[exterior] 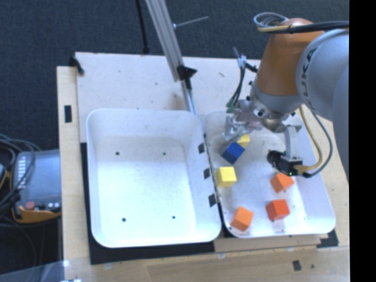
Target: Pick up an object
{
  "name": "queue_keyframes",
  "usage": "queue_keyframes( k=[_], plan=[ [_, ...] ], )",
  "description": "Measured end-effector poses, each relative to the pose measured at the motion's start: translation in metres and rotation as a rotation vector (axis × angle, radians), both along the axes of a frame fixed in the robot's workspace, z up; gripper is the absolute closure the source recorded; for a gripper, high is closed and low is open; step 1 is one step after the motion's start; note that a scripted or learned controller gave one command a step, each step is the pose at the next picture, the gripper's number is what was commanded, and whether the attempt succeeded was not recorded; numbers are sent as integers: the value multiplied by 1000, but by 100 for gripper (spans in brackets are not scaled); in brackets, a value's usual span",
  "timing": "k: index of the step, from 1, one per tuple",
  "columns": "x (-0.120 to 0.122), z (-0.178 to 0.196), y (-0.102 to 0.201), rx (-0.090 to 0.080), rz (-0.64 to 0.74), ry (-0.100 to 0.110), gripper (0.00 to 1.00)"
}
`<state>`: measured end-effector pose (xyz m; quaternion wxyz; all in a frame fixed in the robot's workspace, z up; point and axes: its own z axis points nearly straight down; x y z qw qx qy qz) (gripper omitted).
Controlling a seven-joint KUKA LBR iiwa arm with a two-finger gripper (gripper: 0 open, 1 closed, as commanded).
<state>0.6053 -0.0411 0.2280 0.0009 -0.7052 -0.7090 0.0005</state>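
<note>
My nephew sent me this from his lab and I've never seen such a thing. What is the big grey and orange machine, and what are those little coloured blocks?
You are looking down at a slant from one fixed camera above a bench. The grey and orange machine is a robot arm reaching in from the right. Its end effector hangs low over the right-hand white bin, near a blue block. I cannot tell whether it holds anything. That bin also has a yellow block, a smaller yellow piece and three orange blocks. The left white bin sits alongside it.
</note>
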Motion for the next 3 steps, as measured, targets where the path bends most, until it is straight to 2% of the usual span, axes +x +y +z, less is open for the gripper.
queue_keyframes(
  k=[1, 2, 3],
  plan=[
    [-22, 11, 54, 2, 2, -1, 100],
    [-41, 0, 100, 0, 1, 0, 100],
    [-45, 6, 139, 1, 2, -3, 100]
  ],
)
